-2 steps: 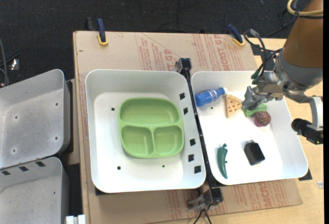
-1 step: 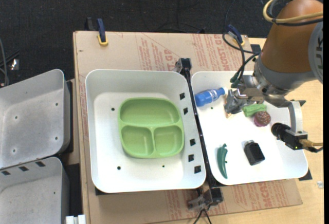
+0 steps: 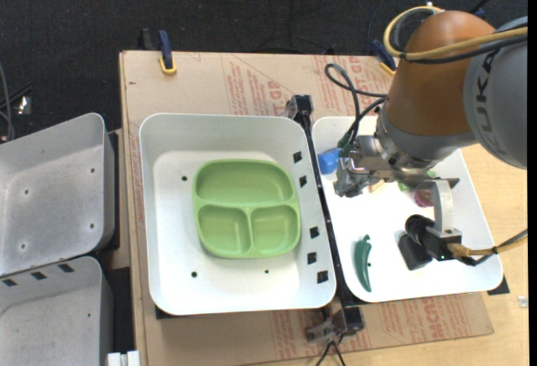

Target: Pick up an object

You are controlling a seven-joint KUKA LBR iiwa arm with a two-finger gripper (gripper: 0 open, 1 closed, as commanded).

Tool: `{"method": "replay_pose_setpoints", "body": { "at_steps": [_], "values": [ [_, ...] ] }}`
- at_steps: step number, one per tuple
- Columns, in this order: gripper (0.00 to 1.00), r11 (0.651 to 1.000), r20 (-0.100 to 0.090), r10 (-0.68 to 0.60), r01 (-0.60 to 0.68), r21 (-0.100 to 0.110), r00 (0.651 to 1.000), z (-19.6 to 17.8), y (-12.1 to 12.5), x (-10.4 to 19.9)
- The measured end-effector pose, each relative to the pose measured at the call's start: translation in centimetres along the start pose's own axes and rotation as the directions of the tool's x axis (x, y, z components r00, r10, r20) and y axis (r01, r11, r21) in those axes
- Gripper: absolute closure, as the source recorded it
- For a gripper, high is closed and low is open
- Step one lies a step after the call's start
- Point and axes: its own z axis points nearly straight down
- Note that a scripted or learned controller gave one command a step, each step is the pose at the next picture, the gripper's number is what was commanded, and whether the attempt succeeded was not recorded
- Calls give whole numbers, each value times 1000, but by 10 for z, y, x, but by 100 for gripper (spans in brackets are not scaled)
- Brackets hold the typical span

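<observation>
Currently, camera view: the arm (image 3: 445, 79) comes in from the right and hangs over the right bin (image 3: 478, 226), orange band on top, wrist pointing down at the bin's upper left part. The gripper (image 3: 351, 181) sits low over the white floor there, close to the wall shared with the left bin (image 3: 159, 188). Gripper state: can't tell from this angle, the wrist body covers too much of it.

Pickable stuff in the right bin:
- A small blue piece (image 3: 328, 161) sits in the upper left corner, just beside the gripper on its left. Can't tell whether they touch.
- A dark green pepper-shaped piece (image 3: 362, 264) lies flat near the bin's front edge, long axis roughly front to back, well apart from the gripper.
- A reddish thing (image 3: 424, 196) peeks out under the wrist, mostly hidden. Can't identify it.

Left bin: one light green divided plate (image 3: 247, 207) lies flat at about mid-bin, slightly turned. It has three compartments, one large at the back and two smaller in front.

Both bins sit side by side on a brown board (image 3: 218, 75) with red print.
</observation>
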Motion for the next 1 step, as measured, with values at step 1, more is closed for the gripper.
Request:
{"method": "replay_pose_setpoints", "body": {
  "at_steps": [1],
  "values": [
    [100,1000,0,0,0,-2,1000,6,8,45]
  ]
}}
